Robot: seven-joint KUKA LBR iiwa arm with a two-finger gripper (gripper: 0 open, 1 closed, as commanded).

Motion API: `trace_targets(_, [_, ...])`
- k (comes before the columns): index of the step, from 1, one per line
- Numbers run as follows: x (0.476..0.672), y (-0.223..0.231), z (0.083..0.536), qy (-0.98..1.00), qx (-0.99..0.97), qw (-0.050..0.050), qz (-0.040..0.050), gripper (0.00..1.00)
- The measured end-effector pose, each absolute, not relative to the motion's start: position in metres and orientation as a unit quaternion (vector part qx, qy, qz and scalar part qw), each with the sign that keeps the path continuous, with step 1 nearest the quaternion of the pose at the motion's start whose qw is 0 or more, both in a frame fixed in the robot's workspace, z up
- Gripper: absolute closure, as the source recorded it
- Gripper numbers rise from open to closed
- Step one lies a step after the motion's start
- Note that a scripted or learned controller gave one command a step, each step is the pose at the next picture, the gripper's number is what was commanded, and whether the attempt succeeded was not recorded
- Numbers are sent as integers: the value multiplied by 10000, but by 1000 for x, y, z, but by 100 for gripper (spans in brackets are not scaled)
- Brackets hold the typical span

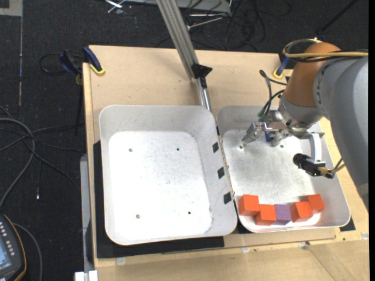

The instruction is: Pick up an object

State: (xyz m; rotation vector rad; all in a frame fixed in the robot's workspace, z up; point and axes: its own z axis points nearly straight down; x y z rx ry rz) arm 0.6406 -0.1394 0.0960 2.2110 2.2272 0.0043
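We see the grey arm's two-finger gripper, the fingers (253, 134), low over the far end of the right shallow white plastic bin (335, 199) on the wooden desk (146, 78). Whether they are spread or closed we cannot tell — nothing visible sits between them. The blocks lie well apart from the fingers, along the bin's near wall: four orange cubes (249, 204) in a row with one purple cube (283, 213) among them — touching one another.
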Motion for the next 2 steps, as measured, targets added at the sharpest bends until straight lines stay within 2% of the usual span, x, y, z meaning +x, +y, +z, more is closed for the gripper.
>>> trace_targets(1, [654,-128,92,7055,7085,-103,-104,0])
trace_targets(2, [672,-166,118,7028,7108,-233,-145,0])
